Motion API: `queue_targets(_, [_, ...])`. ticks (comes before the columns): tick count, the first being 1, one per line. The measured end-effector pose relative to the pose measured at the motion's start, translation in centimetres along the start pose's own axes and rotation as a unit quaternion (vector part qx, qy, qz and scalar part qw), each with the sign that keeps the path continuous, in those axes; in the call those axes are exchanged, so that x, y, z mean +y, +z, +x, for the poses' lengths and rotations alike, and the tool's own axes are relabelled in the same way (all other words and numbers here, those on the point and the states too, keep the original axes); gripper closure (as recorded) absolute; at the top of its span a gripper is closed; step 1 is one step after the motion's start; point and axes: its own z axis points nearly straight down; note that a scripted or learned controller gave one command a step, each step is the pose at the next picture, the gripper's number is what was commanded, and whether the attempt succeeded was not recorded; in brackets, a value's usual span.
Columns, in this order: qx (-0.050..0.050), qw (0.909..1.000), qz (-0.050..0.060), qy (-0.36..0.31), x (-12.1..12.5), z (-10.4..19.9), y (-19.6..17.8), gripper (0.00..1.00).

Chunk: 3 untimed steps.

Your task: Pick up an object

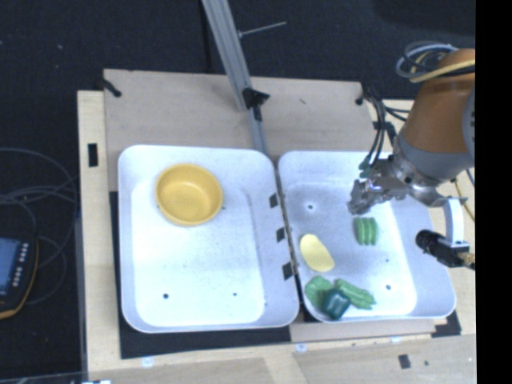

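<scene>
The tool (362, 201), finger state impossible to tell, hovers in the right bin (400, 170) just above a small green pepper (366, 230); it should descend centred over it.

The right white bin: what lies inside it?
The right white bin holds a small striped green piece, a pale yellow oval piece and a pile of green pieces at the near edge. What lies under the pile is covered.

You've got no readable text here: no labels, brands or numbers legible on either bin (136, 238), the surface (320, 106) or the arm (440, 126).
</scene>
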Motion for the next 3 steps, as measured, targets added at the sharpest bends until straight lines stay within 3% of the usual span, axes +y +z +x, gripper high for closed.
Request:
queue_targets(2, [0.000, 1.0000, 0.000, -0.001, 0.1, 10.1, -1.1, 1.00])
queue_targets(3, [0.000, 1.0000, 0.000, 0.000, 0.6, 15.8, 0.1, 1.00])
